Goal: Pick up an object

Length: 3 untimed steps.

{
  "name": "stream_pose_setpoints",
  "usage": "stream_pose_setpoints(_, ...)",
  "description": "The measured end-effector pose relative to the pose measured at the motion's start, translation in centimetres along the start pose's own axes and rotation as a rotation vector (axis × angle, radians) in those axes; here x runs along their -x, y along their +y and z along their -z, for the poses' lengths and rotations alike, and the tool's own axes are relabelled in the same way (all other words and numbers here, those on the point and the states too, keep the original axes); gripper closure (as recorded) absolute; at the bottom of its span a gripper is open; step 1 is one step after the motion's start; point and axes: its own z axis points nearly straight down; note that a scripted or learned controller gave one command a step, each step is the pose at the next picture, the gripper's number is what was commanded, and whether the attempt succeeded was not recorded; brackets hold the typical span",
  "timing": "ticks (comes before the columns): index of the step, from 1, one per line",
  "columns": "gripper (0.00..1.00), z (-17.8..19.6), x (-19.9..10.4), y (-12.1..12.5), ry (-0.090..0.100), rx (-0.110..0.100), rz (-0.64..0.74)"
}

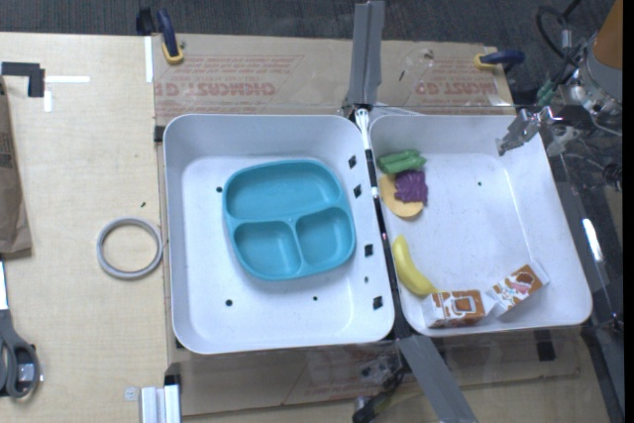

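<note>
The gripper [517,136] hangs at the right bin's [515,203] far corner, its grasp state unclear, nothing visibly held; the banana [411,267], grapes [411,185] and cartons [485,297] hug the walls. A descent there risks striking a wall or pinching two items together.

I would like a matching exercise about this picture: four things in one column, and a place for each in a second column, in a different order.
Things:
1. blue divided plate
2. banana
3. roll of tape
4. green toy

Places:
A. on the bench, left of both bins
B. left bin
C. right bin, near its front left
D. right bin, near its back left

Pairs: 1-B, 2-C, 3-A, 4-D
</note>
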Motion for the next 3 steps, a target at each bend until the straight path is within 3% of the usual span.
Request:
stream_pose_setpoints(1, 0.00, -10.0, -8.6, -0.1, 0.000, 0.001, 0.018)
stream_pose_setpoints(2, 1.00, -9.1, -8.6, 0.0, -0.001, 0.001, 0.018)
stream_pose_setpoints(3, 1.00, -8.1, -8.5, 0.0, -0.002, 0.001, 0.019)
